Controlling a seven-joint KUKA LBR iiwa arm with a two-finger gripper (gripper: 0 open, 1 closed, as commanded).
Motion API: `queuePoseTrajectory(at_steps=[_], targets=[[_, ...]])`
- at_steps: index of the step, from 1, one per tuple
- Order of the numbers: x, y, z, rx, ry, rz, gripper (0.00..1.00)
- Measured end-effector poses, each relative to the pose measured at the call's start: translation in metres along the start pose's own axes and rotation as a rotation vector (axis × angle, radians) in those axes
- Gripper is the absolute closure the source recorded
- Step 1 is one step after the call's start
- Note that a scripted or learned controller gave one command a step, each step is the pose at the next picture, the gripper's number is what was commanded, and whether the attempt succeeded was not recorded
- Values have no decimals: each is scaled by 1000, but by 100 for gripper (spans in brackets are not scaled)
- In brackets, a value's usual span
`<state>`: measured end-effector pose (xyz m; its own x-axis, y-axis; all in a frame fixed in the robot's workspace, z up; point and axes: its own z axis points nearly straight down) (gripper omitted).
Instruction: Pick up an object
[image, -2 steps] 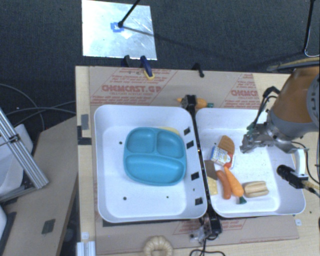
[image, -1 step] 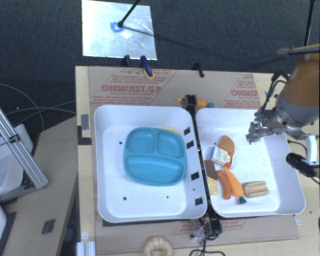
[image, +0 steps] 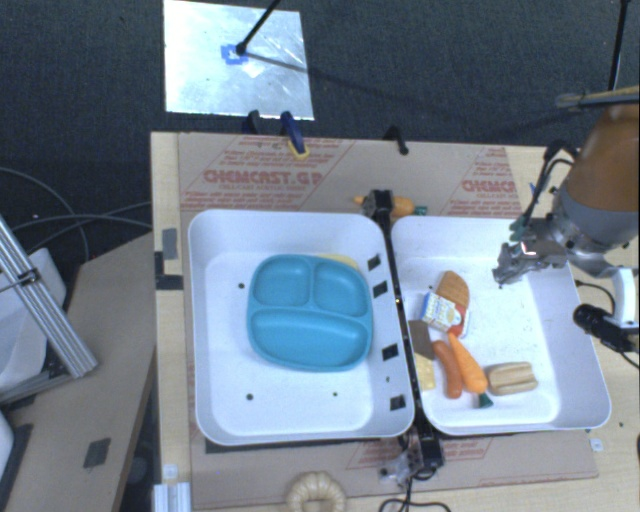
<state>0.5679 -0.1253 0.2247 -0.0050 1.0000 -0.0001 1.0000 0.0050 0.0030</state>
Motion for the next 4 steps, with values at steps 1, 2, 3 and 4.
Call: queuePoseTrajectory(at_steps=[1, 2, 3, 4], targets=[[55, -14, -10, 2, 2, -5, 100], [101, -22, -13, 2, 2, -5, 100], [158, -41, -16, 3, 2, -5, 100], [218, -59, -7, 4, 3, -6, 100]])
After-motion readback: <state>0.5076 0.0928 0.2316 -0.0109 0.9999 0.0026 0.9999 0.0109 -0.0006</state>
